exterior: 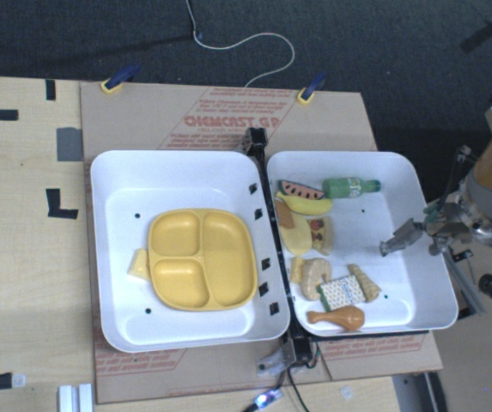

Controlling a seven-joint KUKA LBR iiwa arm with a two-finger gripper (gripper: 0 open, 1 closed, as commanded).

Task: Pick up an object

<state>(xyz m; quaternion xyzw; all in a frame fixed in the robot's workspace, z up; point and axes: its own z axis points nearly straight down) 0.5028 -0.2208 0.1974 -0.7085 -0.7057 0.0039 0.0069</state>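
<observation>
Bins sit side by side on the bench (pixel 22 230), over a sheet of brown cardboard (pixel 228 114). The left bin (pixel 112 183) holds a yellow divided plate (pixel 203 258) with a pale yellow wedge (pixel 138 265) tucked against its left edge. The right bin (pixel 400 178) carries a cluster of toy food along its left side: a green bottle (pixel 349 186) lying on its side at the far end, a watermelon slice (pixel 301 190) and a banana (pixel 307 205) just beside it, a yellow block (pixel 301 232) below those, then bread pieces (pixel 313 274), a green-and-white packet (pixel 341 293) and a drumstick (pixel 340 318) nearest the near wall. The hand (pixel 393 245) reaches in from the right, over bare bin floor well apart from the food; whether it is spread or pressed together I cannot tell. Nothing shows between its tips.
</observation>
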